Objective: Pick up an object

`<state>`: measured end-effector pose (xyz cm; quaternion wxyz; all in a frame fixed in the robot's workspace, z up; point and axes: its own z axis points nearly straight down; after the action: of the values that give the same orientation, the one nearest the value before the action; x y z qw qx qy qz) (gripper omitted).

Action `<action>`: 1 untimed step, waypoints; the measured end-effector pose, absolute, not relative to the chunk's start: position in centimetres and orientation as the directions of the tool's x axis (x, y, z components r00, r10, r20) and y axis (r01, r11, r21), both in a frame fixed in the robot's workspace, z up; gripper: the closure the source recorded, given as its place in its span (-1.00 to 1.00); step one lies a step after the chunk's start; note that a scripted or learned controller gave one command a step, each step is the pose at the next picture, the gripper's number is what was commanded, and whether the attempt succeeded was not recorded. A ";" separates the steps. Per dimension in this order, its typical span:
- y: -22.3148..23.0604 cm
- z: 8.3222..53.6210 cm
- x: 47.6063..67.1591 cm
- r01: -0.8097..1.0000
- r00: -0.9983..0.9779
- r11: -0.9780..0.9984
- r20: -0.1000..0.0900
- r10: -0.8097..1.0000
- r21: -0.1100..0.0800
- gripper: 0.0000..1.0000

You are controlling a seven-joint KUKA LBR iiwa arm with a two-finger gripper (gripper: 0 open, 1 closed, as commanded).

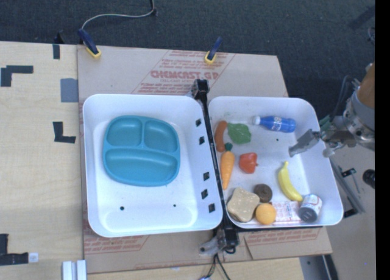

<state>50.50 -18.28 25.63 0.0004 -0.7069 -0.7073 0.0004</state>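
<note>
**Nine or more small items wait in the right bin, none yet taken**

Two shallow white bins sit side by side on the bench. The left bin (97, 212) holds a blue divided plate (142, 150) and nothing the gripper would want. The right bin (326, 178) holds every candidate: a blue-and-white bottle (275, 124) near the far wall, a green vegetable (239, 133) beside a sausage-like piece (220, 136), a carrot (226, 168) along the divider, a red pepper-like piece (248, 162), a banana (287, 182), a small brown ring (263, 192), a bread slice (242, 205), an orange (265, 213) and a can (309, 207) in the near right corner.

The gripper (304, 143) hangs at the right bin's right edge, above the floor, carrying nothing; whether its fingers stand wide or narrow I cannot tell, since they blur into one grey shape.

To do this step well, I judge the best target is one with free space around it. The banana lies closest, and has bare floor on both long sides, so closing across its narrow width should work. The bottle is likewise isolated. The near cluster of bread, orange, ring and can is crowded, and a descent there risks nudging neighbours or pinching two things. Come down vertically and centre over the item before closing.
</note>
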 end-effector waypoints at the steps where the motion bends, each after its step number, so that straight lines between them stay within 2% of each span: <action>1: -19.8 16.4 49.8 1.000 0.000 0.000 0.001 1.000 -0.003 -1.00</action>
<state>49.76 -19.82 16.36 0.0013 -0.7071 -0.7071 0.0008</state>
